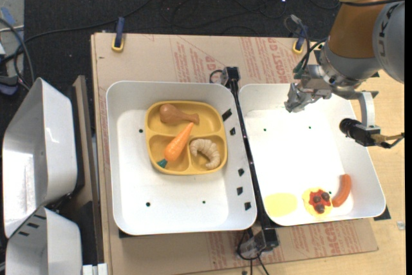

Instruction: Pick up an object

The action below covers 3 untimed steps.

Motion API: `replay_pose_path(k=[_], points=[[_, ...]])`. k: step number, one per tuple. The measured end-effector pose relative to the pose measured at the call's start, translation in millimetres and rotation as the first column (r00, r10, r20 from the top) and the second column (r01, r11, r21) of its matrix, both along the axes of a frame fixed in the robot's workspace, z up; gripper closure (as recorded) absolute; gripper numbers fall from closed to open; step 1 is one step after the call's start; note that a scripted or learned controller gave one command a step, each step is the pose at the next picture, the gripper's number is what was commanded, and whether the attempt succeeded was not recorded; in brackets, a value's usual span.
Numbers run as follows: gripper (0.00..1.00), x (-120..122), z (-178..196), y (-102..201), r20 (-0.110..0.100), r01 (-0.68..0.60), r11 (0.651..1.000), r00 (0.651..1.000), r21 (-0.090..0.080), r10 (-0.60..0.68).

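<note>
My gripper [295, 104] hangs over the far edge of the right bin [302, 151], with nothing visible between its fingers. Near that bin's front edge lie a yellow flat piece [280, 204], a small red and dark toy [318, 199] and an orange sausage [342, 190]. The left bin [129, 190] holds a yellow divided plate [152, 118]. On the plate rest a brown drumstick [177, 114], an orange carrot [178, 143] and a pale shrimp [206, 151]. All of these lie well away from the gripper.
The arm's grey body and orange band [360, 9] fill the upper right. A black fitting [357, 130] sits at the right bin's right rim. Cables run across the dark floor behind the bench. White containers [35, 145] stand at the left.
</note>
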State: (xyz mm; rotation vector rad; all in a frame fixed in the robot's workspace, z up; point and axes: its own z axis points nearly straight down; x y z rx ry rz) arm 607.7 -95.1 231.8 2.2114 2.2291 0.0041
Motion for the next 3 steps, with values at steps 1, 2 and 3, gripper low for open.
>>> replay_pose_path(k=[1, 2, 3], points=[[1.00, 15.0, 0.9, 43.9, -0.001, 0.001, 1.000, 1.000, 0.000, -0.001], [1.00, 14.2, -5.4, 97.7, -0.004, 0.000, 1.000, 1.000, 0.000, 0.000], [1.00, 19.3, 2.5, 144.4, -0.001, 0.000, 1.000, 1.000, 0.001, 0.000]])
